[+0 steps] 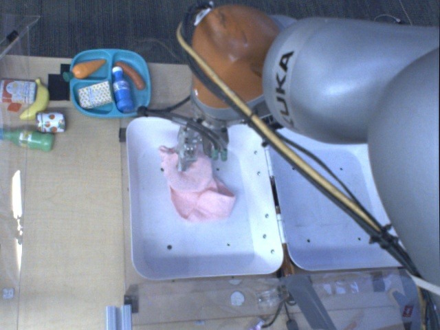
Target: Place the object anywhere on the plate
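A soft pink crumpled object (199,194) lies in the middle of the left white bin (148,246). My gripper (201,155) hangs straight over its upper end, under the orange wrist band, with its tips down at the pink surface. The fingers (185,153) stand apart, open, and only the top edge of the pink object shows between them. I cannot tell whether they touch it. A blue divided plate (141,67) sits on the bench beyond the bin's far left corner, holding toy food and a small blue bottle (122,89).
The right white bin (330,246) lies under the arm, which covers much of it. On the bench at far left are a banana (38,102), a small can (51,122), a green bottle (27,139) and a carton (17,93).
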